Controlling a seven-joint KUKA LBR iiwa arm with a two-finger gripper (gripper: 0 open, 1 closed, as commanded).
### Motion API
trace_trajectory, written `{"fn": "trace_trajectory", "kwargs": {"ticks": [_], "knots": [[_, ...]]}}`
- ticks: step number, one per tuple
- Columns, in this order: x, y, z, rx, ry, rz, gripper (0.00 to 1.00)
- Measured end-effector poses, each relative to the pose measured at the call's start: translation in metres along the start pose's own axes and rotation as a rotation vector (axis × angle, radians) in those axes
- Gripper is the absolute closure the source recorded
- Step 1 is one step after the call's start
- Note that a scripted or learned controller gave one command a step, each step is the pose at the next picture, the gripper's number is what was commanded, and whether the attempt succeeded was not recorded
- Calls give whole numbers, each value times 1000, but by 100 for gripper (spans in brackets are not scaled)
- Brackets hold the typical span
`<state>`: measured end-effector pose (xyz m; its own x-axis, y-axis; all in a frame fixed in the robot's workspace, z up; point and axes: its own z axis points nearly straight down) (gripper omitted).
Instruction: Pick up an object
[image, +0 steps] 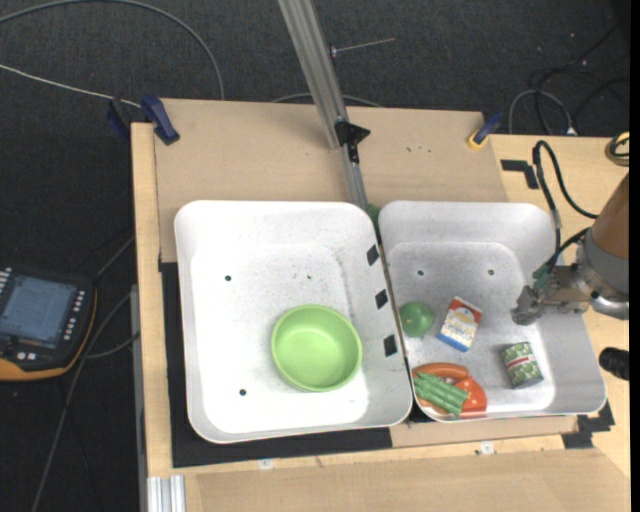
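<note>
The right bin (450, 225) holds a green ball (417, 319), a small white and orange carton (460, 324), a green can (521, 364) lying on its side, and a red plate of green vegetables (449, 391) at the front edge. My gripper (527, 307) hangs over the right side of this bin, just above and behind the green can and to the right of the carton. Nothing shows between its fingers.
A light green bowl (316, 347) rests in the left bin (230, 240). A metal pole (322, 75) slants down toward the divide between the bins. A handheld pendant (40, 318) lies on the floor at left. Cables run behind the bench.
</note>
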<state>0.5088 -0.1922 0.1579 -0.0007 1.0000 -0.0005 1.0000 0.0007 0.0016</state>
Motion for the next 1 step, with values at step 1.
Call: {"fn": "trace_trajectory", "kwargs": {"ticks": [1], "knots": [[-10,0,-53,-3,-1,1,100]]}}
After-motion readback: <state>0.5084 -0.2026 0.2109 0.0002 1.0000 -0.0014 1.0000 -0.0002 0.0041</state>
